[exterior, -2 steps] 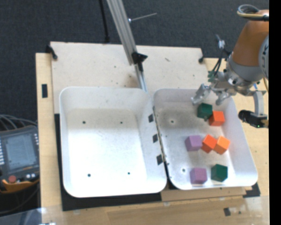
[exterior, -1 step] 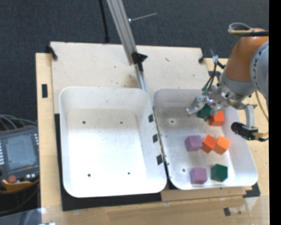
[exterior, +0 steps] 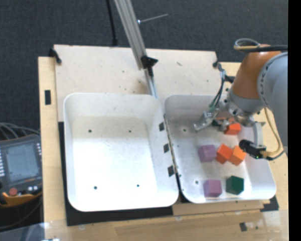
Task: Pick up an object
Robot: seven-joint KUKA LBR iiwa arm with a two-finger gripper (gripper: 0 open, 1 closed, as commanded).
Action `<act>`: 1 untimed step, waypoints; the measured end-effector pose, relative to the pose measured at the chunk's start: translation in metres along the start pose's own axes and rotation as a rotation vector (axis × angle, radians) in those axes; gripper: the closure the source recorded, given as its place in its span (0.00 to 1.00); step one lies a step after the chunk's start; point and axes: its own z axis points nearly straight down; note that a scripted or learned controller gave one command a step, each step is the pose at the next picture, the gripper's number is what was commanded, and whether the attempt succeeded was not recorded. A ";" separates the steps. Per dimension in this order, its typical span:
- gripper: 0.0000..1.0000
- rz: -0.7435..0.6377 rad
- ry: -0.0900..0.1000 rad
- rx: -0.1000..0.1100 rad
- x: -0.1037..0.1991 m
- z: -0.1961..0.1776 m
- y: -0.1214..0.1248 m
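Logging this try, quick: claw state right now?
Claw: cannot be told from this view; it sits over the right bin, and no block is visible between its tips.

A dark grey carpeted floor (exterior: 50, 14) surrounds a pale wooden bench (exterior: 135, 67), its top speckled and scuffed. A slanted aluminium rail (exterior: 130, 26) rises from the bench's middle toward the upper edge. At the left, on the floor beside the bench, sits a control pendant (exterior: 16, 167) with a grey screen and cables. Light is even.
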 end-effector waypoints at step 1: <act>1.00 0.004 -0.001 -0.009 -0.001 -0.015 0.002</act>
